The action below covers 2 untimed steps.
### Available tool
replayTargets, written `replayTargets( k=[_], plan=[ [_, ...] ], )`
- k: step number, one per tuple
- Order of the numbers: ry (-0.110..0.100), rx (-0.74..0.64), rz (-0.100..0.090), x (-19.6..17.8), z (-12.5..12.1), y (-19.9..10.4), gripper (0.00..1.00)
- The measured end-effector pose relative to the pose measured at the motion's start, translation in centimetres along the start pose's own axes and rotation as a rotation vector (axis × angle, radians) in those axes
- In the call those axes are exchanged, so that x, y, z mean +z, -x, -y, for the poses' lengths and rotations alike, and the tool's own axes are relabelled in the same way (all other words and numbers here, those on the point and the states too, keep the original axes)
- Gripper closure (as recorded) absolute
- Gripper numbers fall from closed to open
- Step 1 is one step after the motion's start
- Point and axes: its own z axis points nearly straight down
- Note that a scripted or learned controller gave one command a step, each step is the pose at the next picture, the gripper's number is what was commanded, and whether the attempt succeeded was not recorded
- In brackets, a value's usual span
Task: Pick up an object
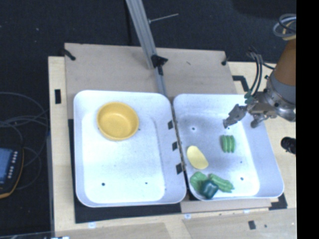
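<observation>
Right bin (pixel 259 153): end effector (pixel 244 117) hovering, fingers spread

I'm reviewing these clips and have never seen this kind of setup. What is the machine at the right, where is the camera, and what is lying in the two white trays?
One fixed camera looks down at a slant on a bench. The machine at the right is a robot arm ending in a two-finger gripper, which hangs open above the right bin and holds nothing. The left bin holds a yellow bowl. In the right bin lie a small green ridged object just below the gripper, a yellow oval piece, and a cluster of green items near the front edge.
</observation>
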Motion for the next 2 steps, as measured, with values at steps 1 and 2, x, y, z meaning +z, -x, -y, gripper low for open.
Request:
replayTargets(
  k=[1,2],
  plan=[
    [-0.003,0.001,0.001,4.3,0.6,0.1,0.00],
    [-0.004,0.001,0.001,8.7,0.8,0.8,0.00]
  ],
)
